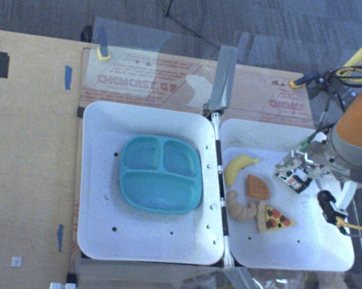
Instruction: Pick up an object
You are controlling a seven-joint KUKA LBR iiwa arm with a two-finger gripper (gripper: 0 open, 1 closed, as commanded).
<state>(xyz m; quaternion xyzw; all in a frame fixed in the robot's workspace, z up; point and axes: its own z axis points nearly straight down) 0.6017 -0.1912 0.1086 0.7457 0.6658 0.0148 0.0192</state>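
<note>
From my remote station I see the gripper (293,171) low over the right bin (324,256), toward its upper right part, with the grey arm (359,130) and its orange band entering from the right. I cannot tell from this slant how the gripper is set, and I see no object in it.

Candidate objects lie to the gripper's left and lower left. A yellow banana (237,166) sits well to its left, close to the seam between the bins. A brown cracker-like toy (257,186) lies nearer, just below and left of the gripper. A tan croissant-shaped piece (241,209) lies further down and left, touching or almost touching a pizza slice (272,218), which sits directly below-left of the gripper.

Far to the gripper's left, the left bin (92,228) carries a teal divided plate (161,174) with three compartments, upright and flat. Both bins rest on the tan bench (20,173).
</note>
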